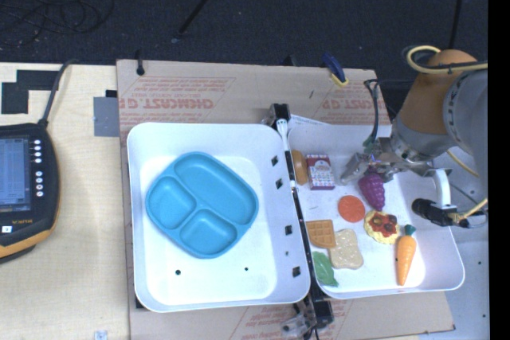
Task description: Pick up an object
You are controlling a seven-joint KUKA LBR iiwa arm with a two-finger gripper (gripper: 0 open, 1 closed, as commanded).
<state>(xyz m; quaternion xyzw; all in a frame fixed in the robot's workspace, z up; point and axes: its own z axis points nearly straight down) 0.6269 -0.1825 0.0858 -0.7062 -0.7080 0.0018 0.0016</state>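
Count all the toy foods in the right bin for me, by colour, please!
Orange: 4, tomato slice, carrot, waffle, bottle
Purple: 1, grapes
Red-and-white: 1, carton
Green: 1, leaf
Beige: 1, bread
Yellow-and-red: 1, pizza
Total: 9

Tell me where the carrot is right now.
The carrot lies in the right bin, near its lower right corner, just right of the little pizza and the bread slice.

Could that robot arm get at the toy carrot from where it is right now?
Probably yes. The carrot lies uncovered near the right bin's front edge, nothing stacked on it, and the gripper hovers nearby over the purple grapes.
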